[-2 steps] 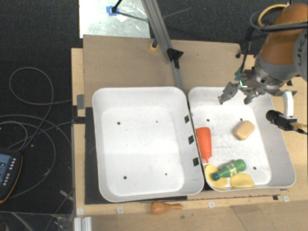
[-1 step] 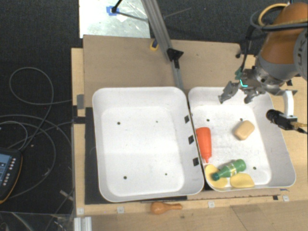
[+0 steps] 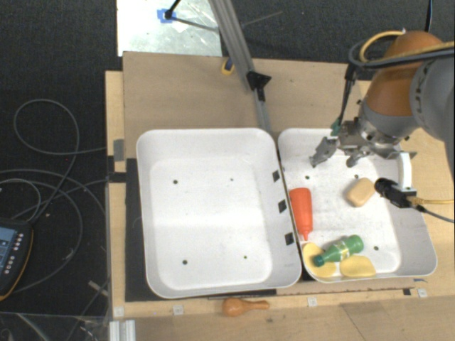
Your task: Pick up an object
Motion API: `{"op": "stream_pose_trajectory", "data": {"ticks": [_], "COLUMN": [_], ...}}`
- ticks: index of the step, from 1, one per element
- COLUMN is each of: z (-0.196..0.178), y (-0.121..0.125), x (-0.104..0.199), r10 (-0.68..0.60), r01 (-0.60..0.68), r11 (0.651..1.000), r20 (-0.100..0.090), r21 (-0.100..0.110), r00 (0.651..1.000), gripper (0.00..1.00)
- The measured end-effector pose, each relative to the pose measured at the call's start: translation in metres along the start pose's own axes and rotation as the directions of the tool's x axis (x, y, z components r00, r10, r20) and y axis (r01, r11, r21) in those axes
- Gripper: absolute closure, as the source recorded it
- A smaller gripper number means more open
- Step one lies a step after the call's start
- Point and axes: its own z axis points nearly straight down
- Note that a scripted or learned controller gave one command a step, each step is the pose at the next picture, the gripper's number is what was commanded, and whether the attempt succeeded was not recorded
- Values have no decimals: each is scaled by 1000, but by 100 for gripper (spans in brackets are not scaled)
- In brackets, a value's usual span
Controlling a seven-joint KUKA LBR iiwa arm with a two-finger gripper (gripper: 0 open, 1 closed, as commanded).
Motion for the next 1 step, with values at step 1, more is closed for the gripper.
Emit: {"op": "stream_pose_trajectory", "data": {"ticks": [1], "z": [42], "y": [3], "x": [-2], "r10": [2], "r01": [-2], "r11": [1000], "r20": [0], "r21": [-2], "r00": [1000], "gripper": [0]}}
